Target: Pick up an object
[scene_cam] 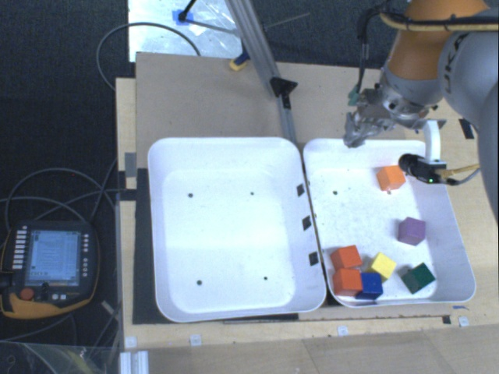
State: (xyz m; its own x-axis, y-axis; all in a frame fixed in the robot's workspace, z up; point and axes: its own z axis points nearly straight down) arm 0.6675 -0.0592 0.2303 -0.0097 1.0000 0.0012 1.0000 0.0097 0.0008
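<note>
The counter's (210, 92) near edge runs along the bottom of the view, a bare tan board with small white tags on it. The counter itself is a broad tan sheet over a black mat, on a dark carpeted floor (54, 68). On the floor off its left edge lies a teach pendant (48, 269) with a lit screen and looping cables. A metal pole (257, 45) slants in from the far edge toward the middle.

Two white bins sit side by side, touching along their inner walls. The left bin (226, 150) shows a bare white floor with a few dark dots. The right bin (444, 216) holds seven blocks. At its near edge lie two orange blocks (347, 267) stacked close together, a blue block (371, 284) touching them, a yellow block (383, 266) just beside, and a green block (419, 277) toward the near right corner. A purple block (412, 230) rests alone near the right wall. A lone orange block (391, 178) lies tilted near the far right corner.

The arm (437, 37) reaches in at the far right. Its pincer (356, 135) hangs over the right bin's far rim, apart from every block; whether it is spread or closed I cannot tell, and nothing is seen in it.
</note>
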